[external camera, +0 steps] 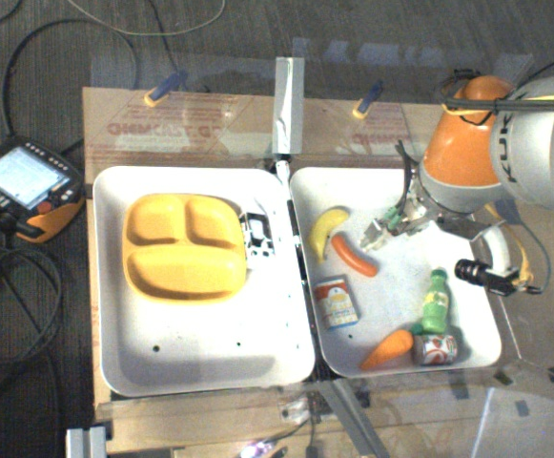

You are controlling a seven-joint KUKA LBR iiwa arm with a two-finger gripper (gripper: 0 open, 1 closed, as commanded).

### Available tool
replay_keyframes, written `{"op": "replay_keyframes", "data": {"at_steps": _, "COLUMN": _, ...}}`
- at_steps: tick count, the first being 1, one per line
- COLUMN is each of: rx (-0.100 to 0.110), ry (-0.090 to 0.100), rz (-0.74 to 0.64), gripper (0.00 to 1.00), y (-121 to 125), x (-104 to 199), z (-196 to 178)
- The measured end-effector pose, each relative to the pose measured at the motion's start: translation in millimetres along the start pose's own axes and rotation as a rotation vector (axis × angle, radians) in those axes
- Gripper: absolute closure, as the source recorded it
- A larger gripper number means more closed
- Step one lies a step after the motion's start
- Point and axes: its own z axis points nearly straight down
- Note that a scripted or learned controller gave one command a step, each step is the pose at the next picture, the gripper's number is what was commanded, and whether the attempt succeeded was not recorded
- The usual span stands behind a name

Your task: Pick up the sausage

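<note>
Bright overhead light, soft shadows; slightly blurry, perhaps mild glare.

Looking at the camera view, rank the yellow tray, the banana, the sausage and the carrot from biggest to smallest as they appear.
1. yellow tray, by far the largest.
2. carrot, banana and sausage: these three look much alike in size, too close to rank; the sausage seems slimmest.

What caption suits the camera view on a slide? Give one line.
Gripper poised beside the sausage in the right bin, banana alongside.
</note>
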Motion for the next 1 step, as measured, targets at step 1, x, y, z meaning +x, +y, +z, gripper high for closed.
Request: {"op": "replay_keyframes", "data": {"at_steps": 1, "rx": -0.002, "ry": 0.001, "rz": 0.000, "gripper": 1.00, "y": 0.9, "x": 0.5, "z": -9.0}}
